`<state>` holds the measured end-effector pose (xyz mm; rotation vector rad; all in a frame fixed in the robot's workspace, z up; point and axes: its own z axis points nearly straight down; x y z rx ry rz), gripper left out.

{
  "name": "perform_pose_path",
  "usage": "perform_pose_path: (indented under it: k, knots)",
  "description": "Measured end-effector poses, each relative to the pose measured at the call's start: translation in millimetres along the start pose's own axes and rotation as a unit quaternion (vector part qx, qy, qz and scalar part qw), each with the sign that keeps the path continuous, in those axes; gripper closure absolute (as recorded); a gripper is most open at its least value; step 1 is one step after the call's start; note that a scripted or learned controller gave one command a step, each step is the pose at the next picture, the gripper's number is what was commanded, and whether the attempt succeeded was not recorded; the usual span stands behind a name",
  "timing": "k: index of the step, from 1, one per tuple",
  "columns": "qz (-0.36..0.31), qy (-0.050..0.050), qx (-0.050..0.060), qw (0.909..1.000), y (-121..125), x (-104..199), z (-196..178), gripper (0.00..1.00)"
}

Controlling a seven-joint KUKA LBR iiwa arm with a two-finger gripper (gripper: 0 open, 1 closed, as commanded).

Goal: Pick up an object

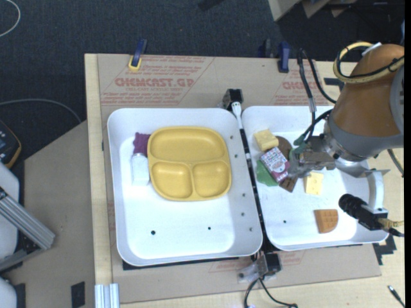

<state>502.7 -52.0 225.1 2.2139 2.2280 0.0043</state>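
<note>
Setting: a robotics lab or test cell, not a home. Evidence: an industrial arm [369,95] with exposed cables works over a bench [96,236] faced with paper-masked sheet printed "CHEMCAST GP". Two white bins [122,191] sit side by side, joined by black fittings. Clamps [136,58] grip the sheet's far edge. Aluminium framing [22,220] stands at left. Loose cables cross a dark carpet [77,11].

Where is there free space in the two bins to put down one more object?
Left bin: bare floor in front of the yellow tray. Right bin: bare floor between the orange piece and the divider. It is crowded around the gripper, by the red packet and yellow block.
</note>
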Motion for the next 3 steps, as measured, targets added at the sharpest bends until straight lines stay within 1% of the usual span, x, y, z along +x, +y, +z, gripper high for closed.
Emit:
perform_pose_path:
  k: [1,2,3]
  knots:
    - [0.0,0.001,0.003,1.0,-6,53,10,1.0]
    - [0.001,0.0,0.001,1.0,-4,91,10,1.0]
    - [0.002,0.0,0.0,1.0,-13,96,-7,1.0]
